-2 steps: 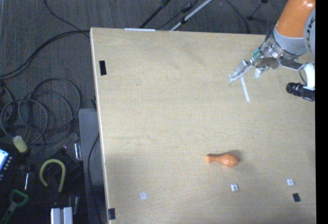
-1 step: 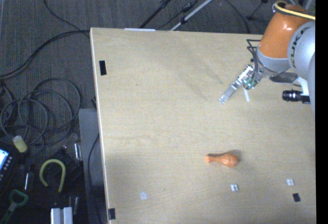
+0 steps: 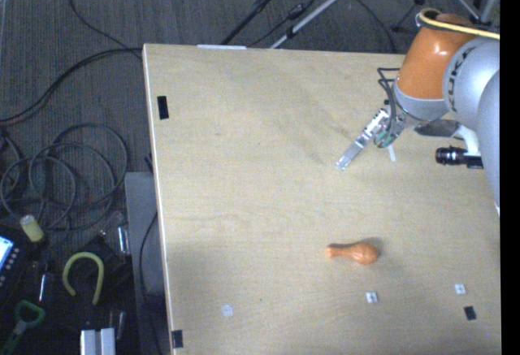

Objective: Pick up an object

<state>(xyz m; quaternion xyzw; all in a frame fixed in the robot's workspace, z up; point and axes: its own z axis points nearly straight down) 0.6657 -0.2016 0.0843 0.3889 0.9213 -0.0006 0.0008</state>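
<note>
Camera view shows the hand point(image 3: 367, 142) at the right of the table point(image 3: 244, 183), angled down and to the left from the orange-banded wrist; whether it is released or clenched I cannot tell, and nothing can be seen in its grip. The likely target, a small orange pear-shaped object point(image 3: 354, 253), lies on its side nearer the camera, well apart from the hand, narrow end pointing left. To do the pick well, I judge the hand should travel toward the near side until it stands over the bulbous end, turn to straddle the object across its short width, then descend straight, as the rounded body could roll away
</note>
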